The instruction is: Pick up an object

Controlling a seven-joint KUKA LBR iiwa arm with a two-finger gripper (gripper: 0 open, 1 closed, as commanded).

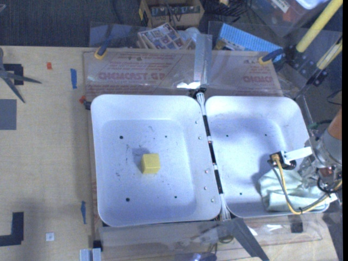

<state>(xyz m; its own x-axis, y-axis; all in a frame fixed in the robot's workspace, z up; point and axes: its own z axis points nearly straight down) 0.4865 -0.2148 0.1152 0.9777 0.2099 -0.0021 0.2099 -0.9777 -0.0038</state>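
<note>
Yellow block (150,163) sits alone mid-floor of the left bin (109,113) — nothing touching it. Gripper (304,173) is low in the right bin (239,113), well apart from it, over a crumpled white cloth (283,192) — grip state unreadable. Looks like approach stage; next move likely needs a reach across the divider.

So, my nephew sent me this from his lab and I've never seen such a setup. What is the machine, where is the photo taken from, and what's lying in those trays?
The photo comes from one fixed camera above a wooden bench, looking down at a slant. Two shallow white plastic bins sit side by side. The left bin holds a small yellow cube. At the right edge is the robot arm's wrist, with its two-finger gripper and yellow cable low over the right bin. It sits above a pale, crumpled object in that bin's near corner; what that object is, I can't make out. Nothing can be seen held between the fingers, so I wouldn't say anything has been picked up.
</note>
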